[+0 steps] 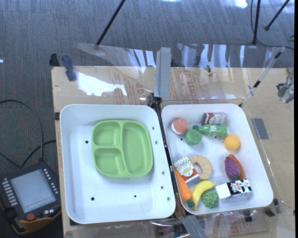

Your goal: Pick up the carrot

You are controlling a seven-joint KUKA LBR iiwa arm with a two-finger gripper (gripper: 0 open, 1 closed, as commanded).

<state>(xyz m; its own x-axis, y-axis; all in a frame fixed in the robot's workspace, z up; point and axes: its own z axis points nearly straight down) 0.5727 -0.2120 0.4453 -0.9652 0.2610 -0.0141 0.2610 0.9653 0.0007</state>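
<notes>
The carrot (pixel 182 184) is orange with a green leafy tip toward the front. It lies along the left wall of the right bin (pixel 256 148), near the front corner. A small carton (pixel 185 167) touches its upper end and a yellow banana (pixel 201 189) lies just to its right. A grey piece of my gripper (pixel 286 89) pokes in at the far right edge, above the bench and well back and right of the carrot. Nothing is seen in its grasp.
The right bin also holds a red can (pixel 214 118), green bottle (pixel 212 130), orange (pixel 232 142), purple grapes (pixel 232 167), round biscuit (pixel 203 166), broccoli (pixel 210 198) and a cow-pattern carton (pixel 234 189). A green divided plate (pixel 122 148) sits in the left bin (pixel 72 182).
</notes>
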